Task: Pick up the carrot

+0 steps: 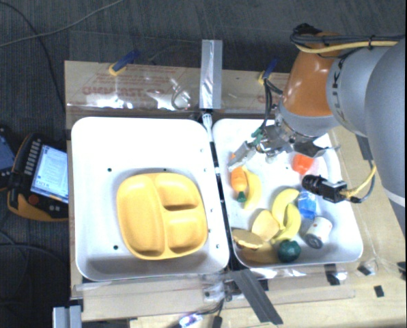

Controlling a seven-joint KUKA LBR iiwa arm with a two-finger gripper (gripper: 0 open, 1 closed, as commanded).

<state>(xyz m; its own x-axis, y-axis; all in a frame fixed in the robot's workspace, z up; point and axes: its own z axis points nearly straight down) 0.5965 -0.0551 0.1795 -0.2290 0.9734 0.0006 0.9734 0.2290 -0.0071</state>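
The carrot (239,180) is small and orange, and its green top points toward the bin's front. It lies at the left side of the right bin (350,241), close to the divider, and rests against a yellow banana piece (253,186). My gripper (253,152) hangs just above and behind the carrot. It is open and its fingers hold nothing. One silvery fingertip (236,158) points down-left toward the carrot's orange end without touching it.
The left bin (94,142) holds a yellow divided plate (162,214). Packed into the right bin are bananas (289,214), a tan slice (263,223), a dark green ball (289,250), an orange piece (302,162), a blue-white can (306,203) and a white cylinder (317,232). A black cable connector (323,186) hangs nearby.
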